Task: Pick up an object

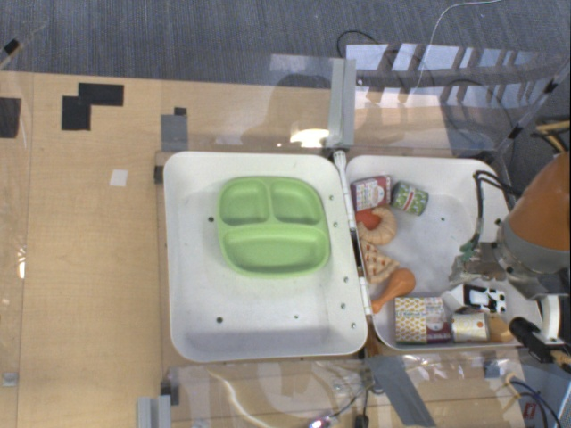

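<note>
while the claw [486, 266], grip unclear, hovers, the carton [421, 319] lies just beside it.

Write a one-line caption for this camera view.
KUKA arm reaches over the right bin of toy food; a green divided plate sits in the left bin.

No words or numbers can be read here. The small red packet [369, 192] in the right bin [446, 239] has a label, but the print is too tiny and blurry to make out. The same goes for the green can [409, 198] next to it and the box [421, 320] with a dark stripe near the front of that bin. The black squares [89, 103] on the surface [80, 266] have no writing.
</note>
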You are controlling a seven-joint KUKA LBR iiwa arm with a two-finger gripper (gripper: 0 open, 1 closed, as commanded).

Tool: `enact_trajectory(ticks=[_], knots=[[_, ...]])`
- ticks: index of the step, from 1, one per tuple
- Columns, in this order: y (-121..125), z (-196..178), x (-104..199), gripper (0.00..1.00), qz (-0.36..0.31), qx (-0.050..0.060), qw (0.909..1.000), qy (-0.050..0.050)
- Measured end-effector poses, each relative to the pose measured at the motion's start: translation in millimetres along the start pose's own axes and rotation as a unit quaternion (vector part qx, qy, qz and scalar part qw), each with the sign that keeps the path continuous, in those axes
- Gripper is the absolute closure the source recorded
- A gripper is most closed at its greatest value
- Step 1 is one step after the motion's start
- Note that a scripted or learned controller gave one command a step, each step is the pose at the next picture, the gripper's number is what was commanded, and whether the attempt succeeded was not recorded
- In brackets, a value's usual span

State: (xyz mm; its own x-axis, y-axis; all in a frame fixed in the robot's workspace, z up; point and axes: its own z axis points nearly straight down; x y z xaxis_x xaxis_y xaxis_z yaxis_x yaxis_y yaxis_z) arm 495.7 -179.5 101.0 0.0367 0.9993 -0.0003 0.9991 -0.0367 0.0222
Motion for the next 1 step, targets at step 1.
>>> enact_trajectory(ticks=[1], knots=[[41.4,-69.6,36.4,1.00,-0.166,0.008,0.9861,0.001]])
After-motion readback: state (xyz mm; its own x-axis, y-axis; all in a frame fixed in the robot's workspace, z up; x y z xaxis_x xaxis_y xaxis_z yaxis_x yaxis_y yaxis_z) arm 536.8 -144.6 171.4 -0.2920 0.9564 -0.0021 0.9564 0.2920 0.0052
